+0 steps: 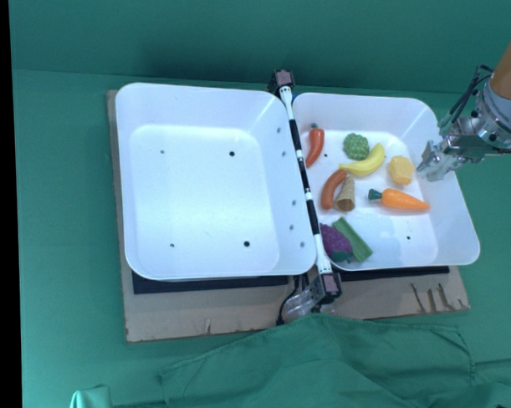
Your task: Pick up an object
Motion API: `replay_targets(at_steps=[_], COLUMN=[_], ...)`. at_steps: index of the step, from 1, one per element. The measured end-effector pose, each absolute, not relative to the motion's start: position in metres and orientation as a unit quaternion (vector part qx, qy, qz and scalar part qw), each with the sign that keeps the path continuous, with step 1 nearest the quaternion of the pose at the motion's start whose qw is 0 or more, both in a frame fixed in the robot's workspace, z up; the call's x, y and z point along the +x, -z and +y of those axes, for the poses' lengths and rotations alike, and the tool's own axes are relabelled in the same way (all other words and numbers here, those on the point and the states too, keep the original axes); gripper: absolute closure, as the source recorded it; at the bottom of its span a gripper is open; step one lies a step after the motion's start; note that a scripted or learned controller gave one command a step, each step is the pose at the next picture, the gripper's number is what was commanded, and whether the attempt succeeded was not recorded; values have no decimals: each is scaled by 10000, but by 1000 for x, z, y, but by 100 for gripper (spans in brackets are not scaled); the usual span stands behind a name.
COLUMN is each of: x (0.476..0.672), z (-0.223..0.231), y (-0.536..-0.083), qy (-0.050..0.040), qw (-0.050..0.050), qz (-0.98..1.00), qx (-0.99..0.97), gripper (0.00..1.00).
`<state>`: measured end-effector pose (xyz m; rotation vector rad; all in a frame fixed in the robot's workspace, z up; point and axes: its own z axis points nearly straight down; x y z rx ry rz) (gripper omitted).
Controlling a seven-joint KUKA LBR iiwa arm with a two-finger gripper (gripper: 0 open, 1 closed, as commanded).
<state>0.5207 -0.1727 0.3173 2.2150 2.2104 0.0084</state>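
The right bin (447, 234) holds several toy foods: a red chili (315, 144), a green broccoli (355, 145), a yellow banana (364, 162), a yellow-orange lump (401, 170), a sausage (331, 188), an ice-cream cone (345, 192), a carrot (398, 200), purple grapes (335, 241) and a green stick (353, 238). My gripper (431, 163) hangs over the bin's right side, just right of the yellow-orange lump and above the carrot. Its fingers (425, 159) stand slightly apart with nothing between them.
The left bin (143, 111) lies beside the right one, joined along a black-and-white hinge bar (302, 172). Both rest on a cardboard sheet (201, 322) on green cloth. A fold of cloth (328, 364) rises at the front.
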Motion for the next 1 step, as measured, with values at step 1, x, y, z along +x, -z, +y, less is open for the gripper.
replay_targets(at_steps=[1], x=[528], z=[-178], y=[-381], qy=[-26], qw=[61], qz=[7060], qx=[7082], gripper=[100])
